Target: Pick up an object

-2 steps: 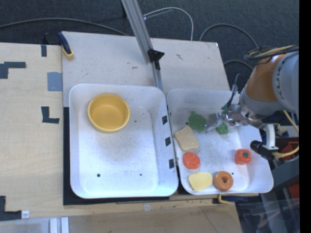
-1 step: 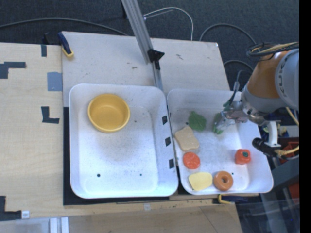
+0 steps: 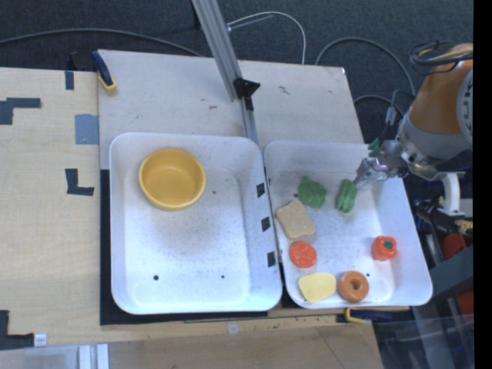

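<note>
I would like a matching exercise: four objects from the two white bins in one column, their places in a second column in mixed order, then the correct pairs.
Objects
1. round yellow plastic bowl
2. red toy tomato
3. orange ring-shaped doughnut
4. tan slice of toy bread

Places
A. right bin, near front edge
B. left bin, back left
C. right bin, beside the divider
D. right bin, right side

Pairs: 1-B, 2-D, 3-A, 4-C

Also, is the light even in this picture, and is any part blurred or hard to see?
Camera view: the light is soft and even, with faint shadows under the yellow bowl and the toy food; the white bins show no strong glare; the gripper is small and slightly blurred, so its details are hard to see.
</note>
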